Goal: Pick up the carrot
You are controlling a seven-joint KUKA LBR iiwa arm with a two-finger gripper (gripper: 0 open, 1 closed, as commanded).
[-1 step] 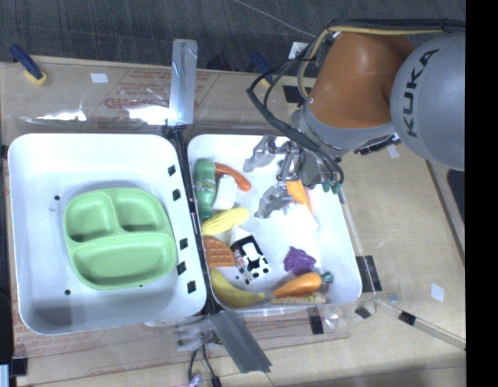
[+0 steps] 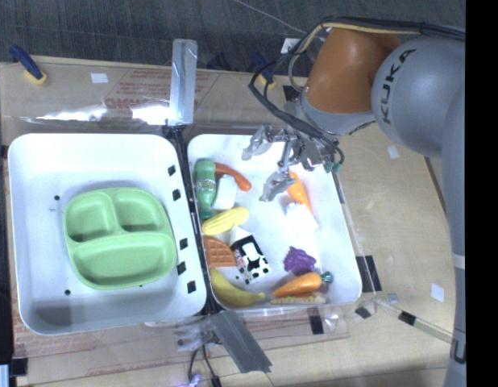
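Tan bench (image 2: 80, 87) with taped edges, set on dark carpet, bearing two shallow white bins side by side. Reaching in from the right: grey arm (image 2: 418, 95) with its orange band above the wrist, hanging over the far end of the right bin (image 2: 346, 240). Across in the left bin (image 2: 23, 216), just a green divided plate (image 2: 116, 236). Crowded into the right bin: a banana (image 2: 233, 293), a corn cob (image 2: 225, 220), a green bottle (image 2: 205, 180), a cow-patterned carton (image 2: 251, 258), purple grapes (image 2: 299, 260) and a slim orange-red piece (image 2: 233, 176) of uncertain kind. Two carrot-like things here: a carrot (image 2: 301, 283) with a green tip lying flat against the near wall, and an orange cone (image 2: 297, 190) toward the far right, just beside the fingers. Probably moulded plastic, so light, stiff and smooth; likely to skid or roll under a glancing pinch, unlikely to break. Best taken across the thick middle, jaws square to the long axis, not at the tapering tip. Awkward for the near one, crowded by the wall and the grapes. Gripper (image 2: 269, 168) pointing down into the bin, metal fingers (image 2: 273, 189) spread apart, nothing seen between them. Cannot tell whether the nearer finger touches the cone.
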